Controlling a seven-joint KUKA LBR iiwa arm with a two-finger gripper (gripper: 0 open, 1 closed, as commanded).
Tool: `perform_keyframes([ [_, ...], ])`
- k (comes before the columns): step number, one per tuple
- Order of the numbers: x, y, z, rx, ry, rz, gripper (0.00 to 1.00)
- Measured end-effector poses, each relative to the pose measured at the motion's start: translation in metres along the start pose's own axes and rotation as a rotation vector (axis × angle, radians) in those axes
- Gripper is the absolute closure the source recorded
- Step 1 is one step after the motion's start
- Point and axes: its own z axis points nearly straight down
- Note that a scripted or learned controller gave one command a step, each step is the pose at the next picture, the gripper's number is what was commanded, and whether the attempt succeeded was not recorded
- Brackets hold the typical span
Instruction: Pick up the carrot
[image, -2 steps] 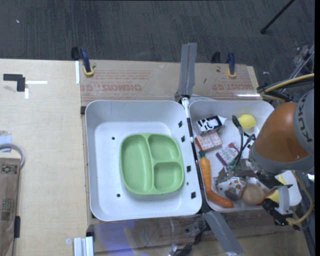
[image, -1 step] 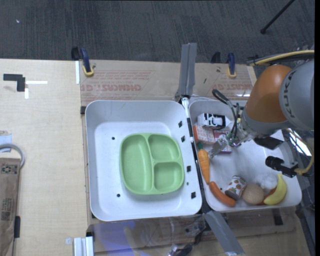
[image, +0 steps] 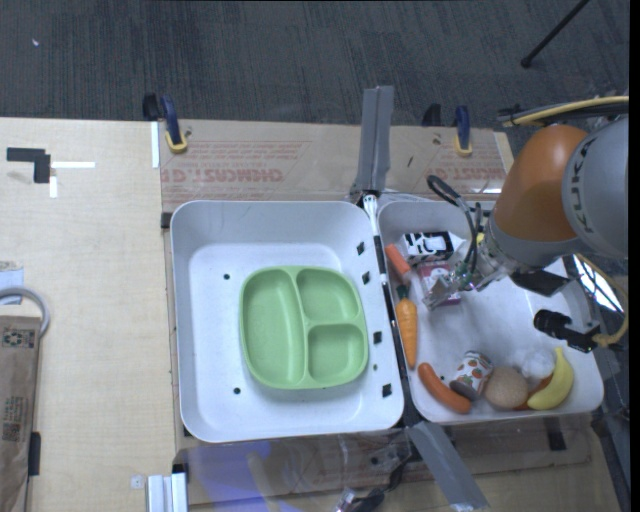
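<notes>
On the left stands the left bin (image: 195, 330), and in it lies a green divided plate (image: 303, 327) with three compartments, all of them bare. This bin plays no part in the step, so the arm should stay away from it. Just past the divider, in the right bin (image: 500, 310), the carrot (image: 407, 331) lies along the left wall, its long side running nearly parallel to that wall, with a smaller orange-red piece (image: 398, 261) above it and a sausage (image: 442, 388) below it toward the front. To the right of the carrot hangs the gripper (image: 445, 290), above the upper middle of the bin, near a black-and-white box (image: 428, 244); I cannot tell how it is set, because the end is small and mixed with the clutter, and I see nothing carried in it. In my judgement the step in hand is the approach: the gripper is near the carrot but not yet over it. To do it well, it should move left and a little forward, center over the middle of the carrot, and close across the narrow side. The wall is very near, so one finger has little room; this is the main risk. At the front right lie a small can (image: 470, 375), a brown round thing (image: 506, 387) and a banana (image: 556, 381), well apart from the carrot.
</notes>
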Motion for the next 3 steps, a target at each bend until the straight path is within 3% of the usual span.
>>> perform_keyframes([
  [1,0.046,0.047,-0.09,0.001,0.002,-0.155,1.0],
  [2,-0.029,0.074,-0.154,0.001,0.0,0.109,1.0],
  [3,-0.01,0.017,-0.09,0.002,0.003,-0.185,1.0],
])
